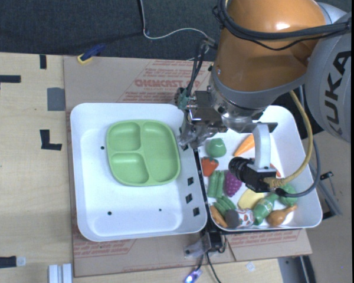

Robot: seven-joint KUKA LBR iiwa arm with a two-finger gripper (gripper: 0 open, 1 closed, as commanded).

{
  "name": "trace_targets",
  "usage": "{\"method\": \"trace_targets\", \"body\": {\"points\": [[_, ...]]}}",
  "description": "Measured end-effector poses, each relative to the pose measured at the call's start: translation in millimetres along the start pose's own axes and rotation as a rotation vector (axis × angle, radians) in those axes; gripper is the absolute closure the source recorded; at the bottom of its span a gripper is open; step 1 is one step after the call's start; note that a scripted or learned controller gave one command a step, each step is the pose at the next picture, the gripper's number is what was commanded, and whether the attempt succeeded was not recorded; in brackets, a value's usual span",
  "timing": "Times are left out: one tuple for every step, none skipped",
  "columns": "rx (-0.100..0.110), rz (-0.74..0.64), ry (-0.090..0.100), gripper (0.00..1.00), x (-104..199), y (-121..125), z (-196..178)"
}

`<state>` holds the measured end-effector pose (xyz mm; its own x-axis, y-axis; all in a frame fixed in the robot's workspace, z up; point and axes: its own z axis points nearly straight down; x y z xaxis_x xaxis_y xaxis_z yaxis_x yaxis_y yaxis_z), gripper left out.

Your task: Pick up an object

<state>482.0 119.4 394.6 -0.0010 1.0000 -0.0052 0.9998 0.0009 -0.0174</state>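
The arm's orange band and grey wrist loom over the right bin (300, 135). My gripper (192, 135) hangs at that bin's left wall, near the divide between the two bins. Just right of it lie a green round toy (216, 147) and a red-orange toy (209, 166). Further down the bin sit a purple grape bunch (232, 183), a green pod (215, 183), a yellow piece (249, 198), an orange wedge (243, 144) and several other toy foods. Nothing is visible between the fingers.
The left bin (88, 158) holds a green divided plate (144, 152). A black cable and camera mount (252, 175) hang off the wrist over the right bin. Cardboard lies under both bins; a thin cable runs along the back.
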Motion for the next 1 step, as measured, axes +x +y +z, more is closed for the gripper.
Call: {"method": "trace_targets", "body": {"points": [[-0.014, -0.003, 0.004, 1.00, 0.5, 1.1, -17.9]]}}
